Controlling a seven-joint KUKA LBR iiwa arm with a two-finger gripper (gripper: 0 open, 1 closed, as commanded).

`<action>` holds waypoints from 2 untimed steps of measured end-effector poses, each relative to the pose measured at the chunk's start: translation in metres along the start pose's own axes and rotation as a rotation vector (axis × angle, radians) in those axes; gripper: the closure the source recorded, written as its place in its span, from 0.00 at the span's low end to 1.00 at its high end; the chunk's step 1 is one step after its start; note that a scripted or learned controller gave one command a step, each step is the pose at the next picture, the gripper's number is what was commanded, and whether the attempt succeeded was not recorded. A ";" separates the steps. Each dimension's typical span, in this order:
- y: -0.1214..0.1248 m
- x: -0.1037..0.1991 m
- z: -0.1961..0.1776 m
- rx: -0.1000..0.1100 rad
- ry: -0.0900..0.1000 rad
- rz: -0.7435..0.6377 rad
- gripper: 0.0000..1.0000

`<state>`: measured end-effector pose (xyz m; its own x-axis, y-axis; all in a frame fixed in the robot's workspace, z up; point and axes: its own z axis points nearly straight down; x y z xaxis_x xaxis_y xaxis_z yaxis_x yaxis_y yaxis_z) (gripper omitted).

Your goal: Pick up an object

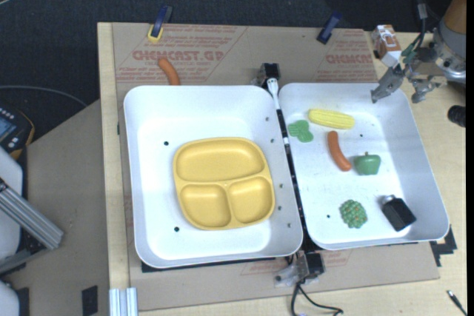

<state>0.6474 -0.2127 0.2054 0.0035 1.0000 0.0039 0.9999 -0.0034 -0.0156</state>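
At left of centre, the left bin (141,159), smooth white plastic with rounded corners, holds a glossy yellow three-compartment tray (222,182). On the brown worktop (222,48) above it lies a small orange sausage (169,71). The right bin (422,159) carries a flat green piece (300,131), a ridged yellow corn cob (330,118), a red-orange sausage (339,150), a knobbly green broccoli (353,214), a green pepper (367,163) and a black block (398,212). At upper right the claw (404,85) hovers at the bin's far corner, its fingers apart, nothing between them; the arm is cut off by the frame.
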 end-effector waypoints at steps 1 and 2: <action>0.003 0.001 -0.010 -0.015 -0.004 -0.004 0.00; 0.001 -0.001 0.052 -0.011 -0.003 -0.004 0.00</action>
<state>0.6475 -0.2140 0.1534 -0.0003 1.0000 0.0010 1.0000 0.0003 -0.0044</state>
